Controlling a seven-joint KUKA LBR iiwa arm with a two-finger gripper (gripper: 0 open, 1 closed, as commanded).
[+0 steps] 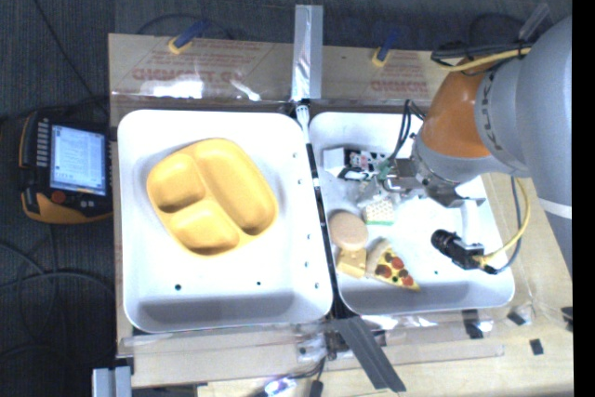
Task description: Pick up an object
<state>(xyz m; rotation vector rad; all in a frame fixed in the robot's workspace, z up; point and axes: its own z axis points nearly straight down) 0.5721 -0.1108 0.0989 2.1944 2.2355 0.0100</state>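
Divided tray (212,196) in left bin (139,293), pizza slice (392,267) (beside a bun (349,229)) in right bin (483,293)

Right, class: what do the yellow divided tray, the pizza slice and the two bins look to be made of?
Yellow tray: probably moulded plastic, with a smooth, softly glossy finish and rounded compartments. Pizza slice: likely a plastic or rubber toy, with flat, painted-looking toppings; hard to tell which. Bins: seemingly thin white plastic, with a matte sheen and rounded corners.

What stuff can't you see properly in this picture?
- The pincer: the arm's wrist covers it in the camera view, so open or shut cannot be told.
- The small white item under it in the right bin: too small and blurry to name.
- The arm: cut off by the right edge.
- The handheld screen left of the bench: its text is too small to read.
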